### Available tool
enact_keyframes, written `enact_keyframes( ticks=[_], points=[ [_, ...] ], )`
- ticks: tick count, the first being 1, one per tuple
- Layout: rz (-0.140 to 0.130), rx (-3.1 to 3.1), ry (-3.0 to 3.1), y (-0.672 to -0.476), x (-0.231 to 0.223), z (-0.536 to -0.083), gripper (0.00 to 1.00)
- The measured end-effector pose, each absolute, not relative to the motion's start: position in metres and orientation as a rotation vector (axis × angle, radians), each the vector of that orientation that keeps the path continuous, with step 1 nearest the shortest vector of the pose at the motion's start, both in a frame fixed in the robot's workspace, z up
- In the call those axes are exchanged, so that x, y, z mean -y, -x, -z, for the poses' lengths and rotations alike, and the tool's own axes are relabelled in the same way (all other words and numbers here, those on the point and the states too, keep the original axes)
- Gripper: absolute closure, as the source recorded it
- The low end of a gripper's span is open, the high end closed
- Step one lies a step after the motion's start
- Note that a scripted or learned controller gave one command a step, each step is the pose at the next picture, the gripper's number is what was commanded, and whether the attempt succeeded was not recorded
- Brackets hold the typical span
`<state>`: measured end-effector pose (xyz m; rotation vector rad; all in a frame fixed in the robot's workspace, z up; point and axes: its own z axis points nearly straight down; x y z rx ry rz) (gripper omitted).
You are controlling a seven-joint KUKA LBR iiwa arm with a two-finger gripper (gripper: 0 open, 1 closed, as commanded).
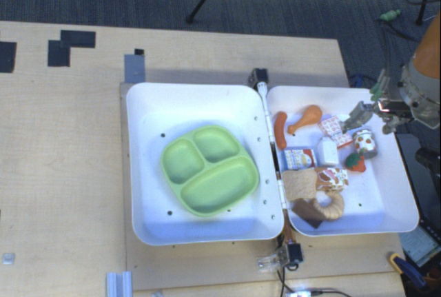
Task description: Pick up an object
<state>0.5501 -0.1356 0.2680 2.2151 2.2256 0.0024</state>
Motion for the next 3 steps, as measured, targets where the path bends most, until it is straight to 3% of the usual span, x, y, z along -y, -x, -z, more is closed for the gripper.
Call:
enact_keyframes(
  ticks=[1,2,3],
  points=[
    [0.0,-2.225,-2.22,-0.577,0.165,-0.12,0.0],
    [-0.01,-2.218,-2.211,-0.585,0.122,-0.09,0.0],
    [-0.016,-2.213,-2.209,-0.541,0.125,-0.09,0.0]
  ],
)
